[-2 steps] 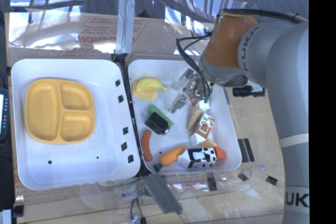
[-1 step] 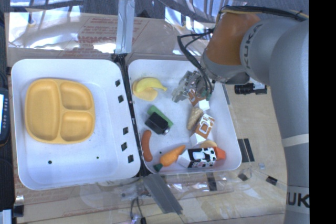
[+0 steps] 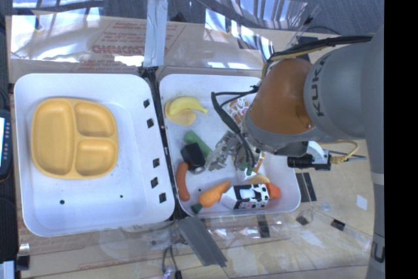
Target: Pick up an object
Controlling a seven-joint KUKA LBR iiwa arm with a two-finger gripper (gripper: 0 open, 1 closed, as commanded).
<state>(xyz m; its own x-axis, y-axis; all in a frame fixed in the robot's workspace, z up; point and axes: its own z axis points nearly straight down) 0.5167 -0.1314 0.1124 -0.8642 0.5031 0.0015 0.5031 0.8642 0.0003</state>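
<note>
Approach stage: gripper low in the right bin, nothing held.

The arm [image 3: 287,104] reaches over the right bin [image 3: 196,82], and the gripper [image 3: 225,152] hangs among the clutter just right of a black block [image 3: 193,155] and a green piece [image 3: 195,139]. Jaws appear parted, with nothing between them. Candidates lie close together: banana [image 3: 181,109] above, carrot [image 3: 214,195] and red sausage [image 3: 182,181] below, cow-print carton [image 3: 251,196] at the lower wall. The yellow tray [image 3: 74,137] sits in the left bin [image 3: 39,206]. Next move likely calls for centring over one item, descending and closing; crowding risks a miss.
</note>
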